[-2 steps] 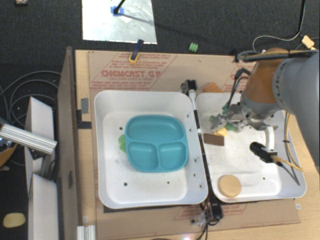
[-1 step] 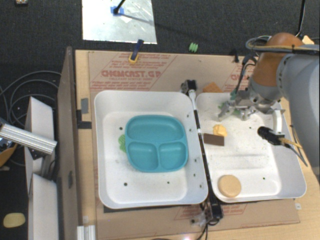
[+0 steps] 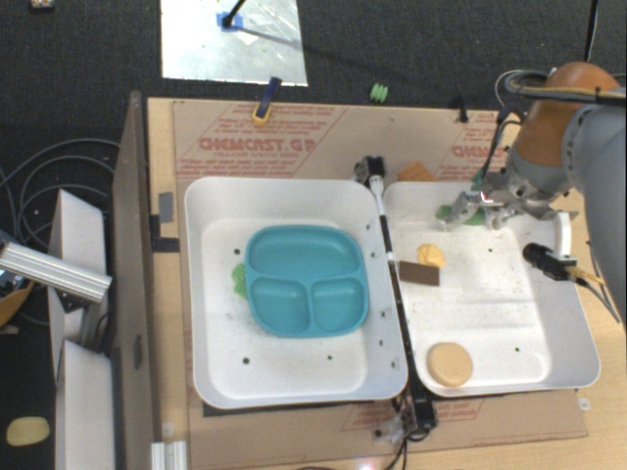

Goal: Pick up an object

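In the right bin (image 3: pixel 563 355) a small yellow item (image 3: pixel 431 256) lies next to a dark brown block (image 3: pixel 419 274), both near the divider. A round tan disc (image 3: pixel 451 363) rests near that bin's front edge. My gripper (image 3: pixel 474 208) hangs low over the back of the right bin, and a green item (image 3: pixel 466 213) sits right at its tip; whether it is gripped is unclear. The left bin (image 3: pixel 211 360) holds a teal divided plate (image 3: pixel 306 280), with a green item (image 3: pixel 238 279) peeking out from under the plate's left edge.
An orange scrap (image 3: pixel 416 171) lies on the cardboard just behind the right bin. A black clamp (image 3: pixel 372 170) stands at the back of the divider between the bins. The grey arm (image 3: pixel 588 135) reaches in from the right.
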